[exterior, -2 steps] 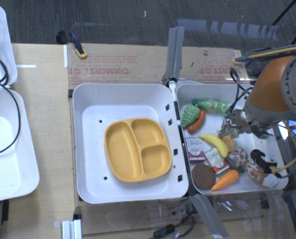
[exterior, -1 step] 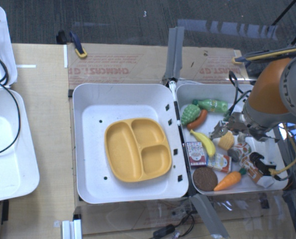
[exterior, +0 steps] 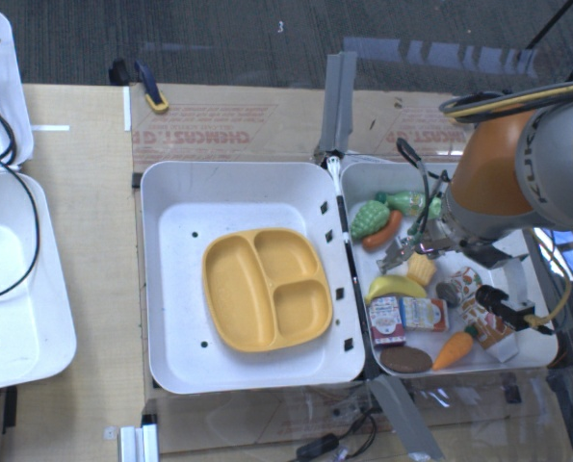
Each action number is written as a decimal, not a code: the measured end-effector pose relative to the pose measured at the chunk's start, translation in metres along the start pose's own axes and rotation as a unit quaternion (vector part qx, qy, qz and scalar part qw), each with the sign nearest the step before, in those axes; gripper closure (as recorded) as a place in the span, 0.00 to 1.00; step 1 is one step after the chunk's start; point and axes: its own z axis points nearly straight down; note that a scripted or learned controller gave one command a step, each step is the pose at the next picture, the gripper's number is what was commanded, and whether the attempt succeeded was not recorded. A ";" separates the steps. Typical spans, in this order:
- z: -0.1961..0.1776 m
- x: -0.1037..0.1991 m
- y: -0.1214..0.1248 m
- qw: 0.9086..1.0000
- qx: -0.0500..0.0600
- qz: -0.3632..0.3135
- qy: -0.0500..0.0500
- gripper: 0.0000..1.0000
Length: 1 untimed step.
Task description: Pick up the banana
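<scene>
The grey metal two-finger gripper (exterior: 399,254) hangs low in the right white bin (exterior: 536,352). I cannot tell how the gripper is set. The yellow curved banana (exterior: 396,287) lies just below it, near the bin's left wall. A yellow corn piece (exterior: 422,269) sits beside the banana. A small red and white carton (exterior: 387,320) lies under the banana. An orange carrot (exterior: 452,349) rests by the bin's front edge. The left white bin (exterior: 166,287) holds a yellow plastic plate with three parts (exterior: 267,288).
</scene>
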 end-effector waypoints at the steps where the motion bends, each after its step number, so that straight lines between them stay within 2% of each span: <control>1: 0.003 0.001 -0.033 0.998 0.004 0.064 0.003 0.00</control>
